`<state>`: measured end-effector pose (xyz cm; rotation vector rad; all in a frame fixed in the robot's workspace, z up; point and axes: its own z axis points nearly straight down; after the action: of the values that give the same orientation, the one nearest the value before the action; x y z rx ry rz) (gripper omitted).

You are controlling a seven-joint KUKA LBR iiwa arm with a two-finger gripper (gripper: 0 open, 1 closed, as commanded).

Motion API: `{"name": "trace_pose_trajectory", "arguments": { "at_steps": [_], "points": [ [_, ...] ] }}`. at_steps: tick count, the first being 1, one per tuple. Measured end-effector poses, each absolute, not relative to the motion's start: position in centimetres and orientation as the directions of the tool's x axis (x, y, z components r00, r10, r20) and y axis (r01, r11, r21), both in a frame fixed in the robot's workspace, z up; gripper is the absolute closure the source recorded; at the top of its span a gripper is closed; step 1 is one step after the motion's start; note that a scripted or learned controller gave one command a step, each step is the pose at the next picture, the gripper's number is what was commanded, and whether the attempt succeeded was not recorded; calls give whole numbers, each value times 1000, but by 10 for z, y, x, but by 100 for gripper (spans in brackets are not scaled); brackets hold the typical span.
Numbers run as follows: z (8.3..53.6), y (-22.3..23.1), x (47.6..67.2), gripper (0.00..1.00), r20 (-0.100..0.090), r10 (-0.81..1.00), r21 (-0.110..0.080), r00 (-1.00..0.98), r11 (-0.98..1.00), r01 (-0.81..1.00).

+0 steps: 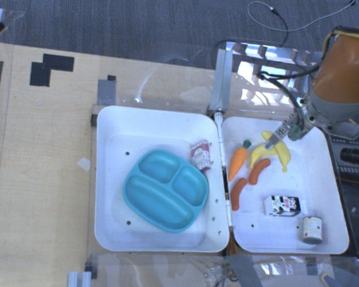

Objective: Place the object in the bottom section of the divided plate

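The left bin holds a blue plate near its middle, with bare white floor open on its left, front and back. A small red packet lies just beside the plate's upper right rim, close to the wall between the bins, narrowing the way in from that side. The right bin is crowded at its back left: carrot, banana and two sausages lie close together under the pincer. A carton and a can stand toward the front right. The front left floor lies open
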<state>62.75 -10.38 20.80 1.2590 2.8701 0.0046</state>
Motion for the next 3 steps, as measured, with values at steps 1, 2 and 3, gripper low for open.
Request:
{"name": "trace_pose_trajectory", "arguments": {
  "at_steps": [1,2,3],
  "points": [
    [237,-113,646,100,-7,633,4,-774,774,633],
    [157,-122,660,100,-5,620,3,-784,784,620],
    [259,-103,627,100,-10,378,4,-926,926,378]
  ]
}}
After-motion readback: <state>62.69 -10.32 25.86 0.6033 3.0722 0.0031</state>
